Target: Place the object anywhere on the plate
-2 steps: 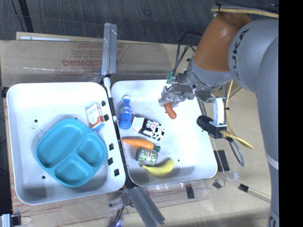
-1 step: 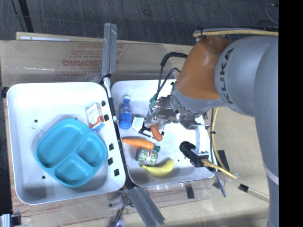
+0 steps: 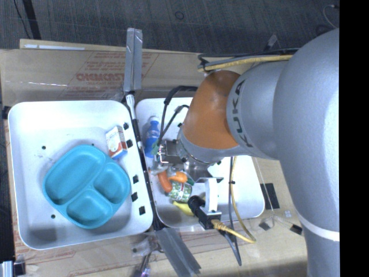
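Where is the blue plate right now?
The blue plate lies in the left bin, toward its front, with a small orange-and-white box at its upper right edge.

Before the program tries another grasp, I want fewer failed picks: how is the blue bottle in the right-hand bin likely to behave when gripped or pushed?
The blue bottle lies on its side against the bin's left wall, so a push would probably roll it. It looks like thin plastic, likely light and smooth, so it may slip. The wall may hinder closing around it.
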Motion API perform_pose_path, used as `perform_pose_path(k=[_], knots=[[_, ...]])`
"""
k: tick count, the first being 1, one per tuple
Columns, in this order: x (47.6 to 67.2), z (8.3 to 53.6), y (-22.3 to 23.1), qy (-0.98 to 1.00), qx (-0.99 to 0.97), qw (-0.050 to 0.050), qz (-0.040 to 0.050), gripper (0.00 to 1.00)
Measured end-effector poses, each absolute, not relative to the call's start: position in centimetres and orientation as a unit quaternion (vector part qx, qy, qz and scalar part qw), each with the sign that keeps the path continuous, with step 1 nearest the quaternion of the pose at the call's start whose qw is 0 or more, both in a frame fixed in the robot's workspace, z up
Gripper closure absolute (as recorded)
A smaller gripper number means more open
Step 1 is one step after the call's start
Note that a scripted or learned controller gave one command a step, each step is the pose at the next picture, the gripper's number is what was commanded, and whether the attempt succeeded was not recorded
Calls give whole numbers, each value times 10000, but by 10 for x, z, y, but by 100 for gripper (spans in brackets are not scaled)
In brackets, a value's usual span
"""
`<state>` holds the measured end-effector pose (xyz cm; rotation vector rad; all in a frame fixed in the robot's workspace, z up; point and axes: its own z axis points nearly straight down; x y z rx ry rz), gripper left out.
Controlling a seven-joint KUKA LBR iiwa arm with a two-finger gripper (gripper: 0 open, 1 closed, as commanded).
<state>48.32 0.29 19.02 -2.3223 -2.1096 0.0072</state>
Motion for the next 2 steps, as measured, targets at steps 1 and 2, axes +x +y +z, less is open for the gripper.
perform_pose_path(k=[1, 2], knots=[[504, 203, 65, -7145, -6997, 12, 13, 100], [504, 203, 65, -7141, -7001, 9, 12, 0]])
